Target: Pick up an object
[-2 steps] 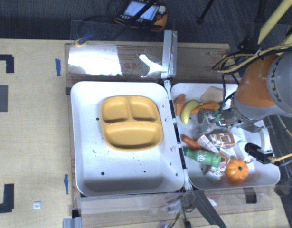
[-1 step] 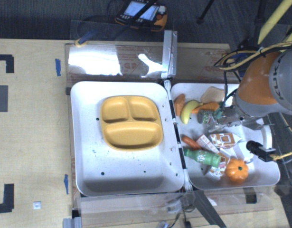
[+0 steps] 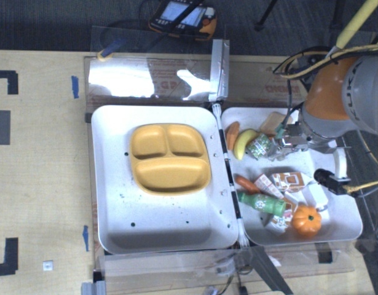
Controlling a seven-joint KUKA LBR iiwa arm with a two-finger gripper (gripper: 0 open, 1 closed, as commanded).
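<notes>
Arm: the grey KUKA arm with its orange band point(image 3: 327, 94) reaches in from the right over the upper part of the right-hand shallow white bin point(image 3: 351, 217).
Gripper: the two-finger gripper point(image 3: 287, 141) sits low among the clutter; whether it is spread or closed I cannot tell, since the metal parts blur into the wrappers.
Nearest candidates: a small green-and-white crinkled packet point(image 3: 259, 146) just left of the gripper, touching a yellow banana point(image 3: 243, 143).
Other items: an orange carrot point(image 3: 232, 134), a green bottle point(image 3: 265, 203), a small orange pumpkin point(image 3: 307, 221), a printed carton point(image 3: 286, 182).
Left bin: holds a yellow three-compartment plastic plate point(image 3: 170, 158).
Risk, crowding: things lie touching, so closing may nudge the banana or catch two at once.
Risk, grip: the thin packet could crumple and slip on the lift.
</notes>
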